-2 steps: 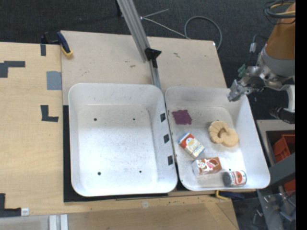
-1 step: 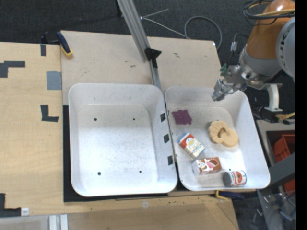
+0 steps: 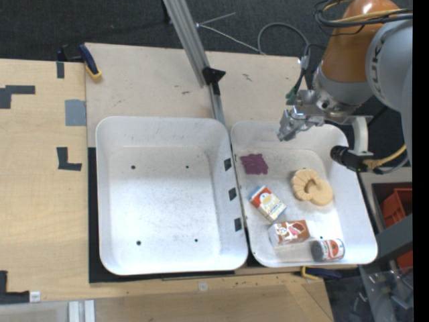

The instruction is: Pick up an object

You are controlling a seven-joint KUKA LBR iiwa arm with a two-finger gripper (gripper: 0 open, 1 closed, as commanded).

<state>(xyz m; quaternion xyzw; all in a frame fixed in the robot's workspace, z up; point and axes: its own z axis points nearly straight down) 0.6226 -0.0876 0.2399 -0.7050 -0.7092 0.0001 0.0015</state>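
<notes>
The right bin (image 3: 348, 200) holds a flat purple piece (image 3: 254, 164), a tan ring-shaped pastry (image 3: 312, 186), a small red-and-white carton (image 3: 268, 203), a brown-and-white packet (image 3: 290, 233) and a small can (image 3: 327, 249) lying on its side. My gripper (image 3: 287, 130) hangs over the far edge of the right bin, up and to the right of the purple piece. Nothing shows between its tips.
The left bin (image 3: 107, 180) stands beside the right one. A slanted metal rail (image 3: 191, 39) runs down to the gap between the bins. Cables (image 3: 268, 35) loop on the bench behind the right bin. A blue-and-yellow clamp (image 3: 89, 60) sits at the bench's far left.
</notes>
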